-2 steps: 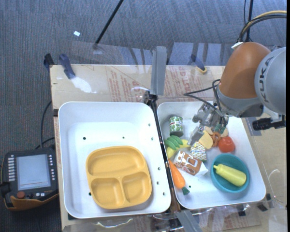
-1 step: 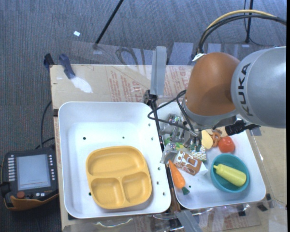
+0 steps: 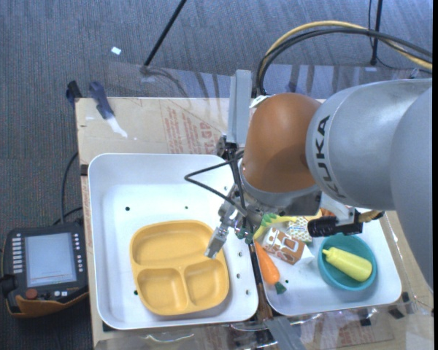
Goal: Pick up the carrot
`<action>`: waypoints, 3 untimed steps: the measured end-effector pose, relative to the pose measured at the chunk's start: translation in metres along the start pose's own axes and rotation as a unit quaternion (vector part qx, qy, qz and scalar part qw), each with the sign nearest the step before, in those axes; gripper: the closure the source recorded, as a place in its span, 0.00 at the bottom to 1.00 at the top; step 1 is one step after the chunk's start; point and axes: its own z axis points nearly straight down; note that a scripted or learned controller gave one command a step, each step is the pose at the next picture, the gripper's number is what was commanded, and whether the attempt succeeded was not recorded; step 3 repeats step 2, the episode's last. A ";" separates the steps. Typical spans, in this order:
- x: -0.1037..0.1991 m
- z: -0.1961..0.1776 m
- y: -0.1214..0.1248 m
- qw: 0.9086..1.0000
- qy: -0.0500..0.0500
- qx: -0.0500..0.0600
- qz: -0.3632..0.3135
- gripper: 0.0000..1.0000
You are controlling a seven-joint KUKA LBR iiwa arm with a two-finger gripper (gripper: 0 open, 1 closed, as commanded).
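While the grey arm's two-finger hand [image 3: 217, 240] hangs over the yellow three-compartment plastic plate [image 3: 177, 268] in the left white bin [image 3: 106, 224], I cannot tell its grip; the small orange carrot [image 3: 268, 266] lies just right of it, ungrasped.

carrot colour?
Orange body, green tip at the lower end; the carrot shows best in the camera view.

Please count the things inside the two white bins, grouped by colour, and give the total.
Yellow: 2, divided tray and bottle-like item in the bowl
Orange: 1, carrot
Blue: 1, bowl
Mixed print: 1, small packet
Total: 5 (arm may hide more)
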 end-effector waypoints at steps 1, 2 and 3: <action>0.027 0.097 0.007 0.998 -0.004 -0.001 -0.063 0.00; 0.028 0.085 0.008 0.998 0.000 -0.002 -0.063 1.00; 0.028 0.085 0.008 0.998 0.000 -0.002 -0.063 1.00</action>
